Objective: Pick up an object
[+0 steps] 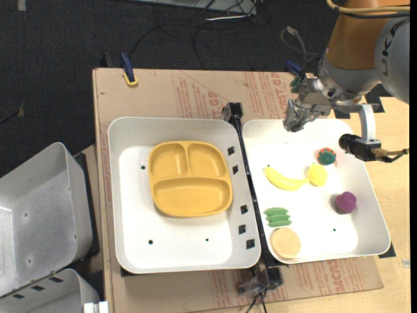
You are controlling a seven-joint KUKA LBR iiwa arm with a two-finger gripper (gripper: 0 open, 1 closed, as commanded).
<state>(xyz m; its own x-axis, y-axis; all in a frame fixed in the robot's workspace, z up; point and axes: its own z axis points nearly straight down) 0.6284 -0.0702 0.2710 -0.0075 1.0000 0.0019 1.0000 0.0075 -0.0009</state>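
Observation:
My gripper hangs over the far left part of the right bin, with nothing visible between its fingers. Below it in that bin lie a yellow banana, a yellow lemon-like fruit and a red strawberry-like piece. Farther toward the front sit a purple fruit, a green pea pod and a tan round cracker. None of these touches the gripper.
A yellow divided plate lies in the left bin. A black divider with clamps runs between the bins. A grey container stands off the bench at the left. A black camera mount sticks out by the wrist.

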